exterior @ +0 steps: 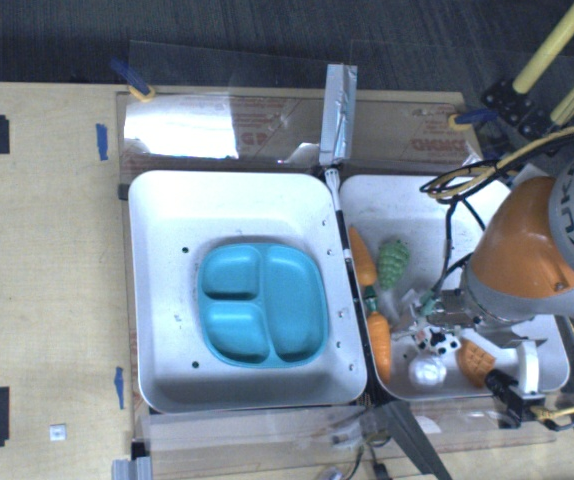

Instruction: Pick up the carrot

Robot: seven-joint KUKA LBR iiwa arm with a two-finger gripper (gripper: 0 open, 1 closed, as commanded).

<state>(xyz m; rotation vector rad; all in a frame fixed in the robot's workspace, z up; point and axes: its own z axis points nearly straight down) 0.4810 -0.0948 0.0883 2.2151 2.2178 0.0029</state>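
The counter [37, 268] carries two shallow white bins side by side, and I reach in from the right. The left bin [157, 208] holds a blue divided plate [263, 302] near its middle and nothing of mine is over it. The right bin [407, 198] is where the work lies — my arm [527, 248], grey with its orange band, hangs over that bin's right half and covers much of it.

My claw [437, 313] sits low among the clutter in the bin's lower middle, but the wrist and cables hide it, so I cannot tell how it stands or whether it has anything.

The carrot [378, 342] lies against the bin's left wall, lengthwise along it, just left of the claw and apart from it. A second orange piece [361, 256] lies further up the same wall. Near them are a green knobbly toy [393, 262], a white round thing [427, 372], and an orange waffled piece [475, 360].

As I judge it, the pick is not yet done — the carrot rests on the bin floor, unlifted, and closing on it and raising it remain.
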